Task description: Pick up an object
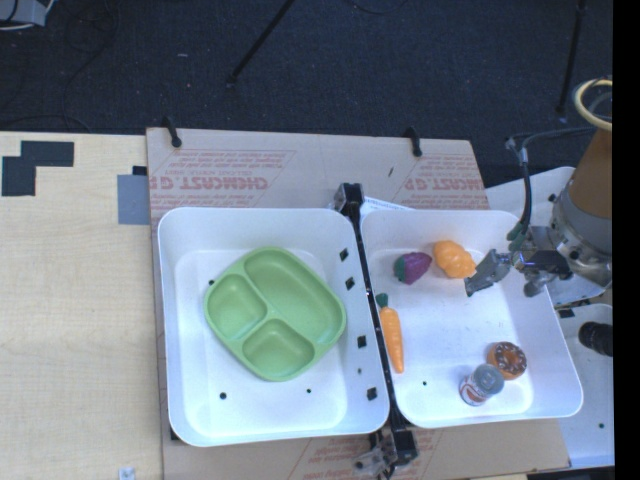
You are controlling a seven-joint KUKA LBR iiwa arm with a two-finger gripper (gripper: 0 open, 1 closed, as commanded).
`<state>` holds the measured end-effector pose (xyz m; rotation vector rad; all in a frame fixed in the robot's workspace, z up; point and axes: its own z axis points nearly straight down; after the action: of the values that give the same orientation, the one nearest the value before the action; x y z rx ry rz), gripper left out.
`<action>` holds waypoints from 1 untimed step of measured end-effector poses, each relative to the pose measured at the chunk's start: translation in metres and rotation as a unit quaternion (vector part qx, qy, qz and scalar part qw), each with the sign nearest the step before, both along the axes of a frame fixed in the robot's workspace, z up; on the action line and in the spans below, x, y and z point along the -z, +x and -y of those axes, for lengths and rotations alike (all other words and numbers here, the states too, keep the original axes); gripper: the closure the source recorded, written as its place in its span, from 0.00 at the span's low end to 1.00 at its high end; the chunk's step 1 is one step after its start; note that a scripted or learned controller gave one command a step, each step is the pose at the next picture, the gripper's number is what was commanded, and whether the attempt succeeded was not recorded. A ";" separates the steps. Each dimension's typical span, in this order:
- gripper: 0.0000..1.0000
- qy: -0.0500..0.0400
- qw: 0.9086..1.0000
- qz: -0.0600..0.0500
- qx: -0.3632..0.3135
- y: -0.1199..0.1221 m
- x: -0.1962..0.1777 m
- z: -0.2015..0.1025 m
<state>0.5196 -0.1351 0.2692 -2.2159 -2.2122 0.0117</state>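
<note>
The right bin (545,393) holds an orange fruit (455,259), a purple-and-green toy vegetable (412,266), a carrot (392,338) along its left wall, a chocolate donut (507,359) and a small grey-topped can (481,384). My gripper (508,276) hangs over the bin's right side, just right of the orange fruit and above the donut. It stands open, one finger (486,272) close to the fruit, with nothing between the fingers.
A green divided plate (275,311) lies in the left bin (190,408). A black divider (365,308) separates the two bins. Cardboard backs the bins, and a cable loops above the wrist at the right.
</note>
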 end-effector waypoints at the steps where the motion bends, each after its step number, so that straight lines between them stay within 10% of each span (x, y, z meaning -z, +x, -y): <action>1: 0.00 -0.001 1.000 0.006 -0.001 0.002 -0.005 0.000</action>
<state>0.5214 -0.1353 0.2745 -2.2205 -2.2208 0.0017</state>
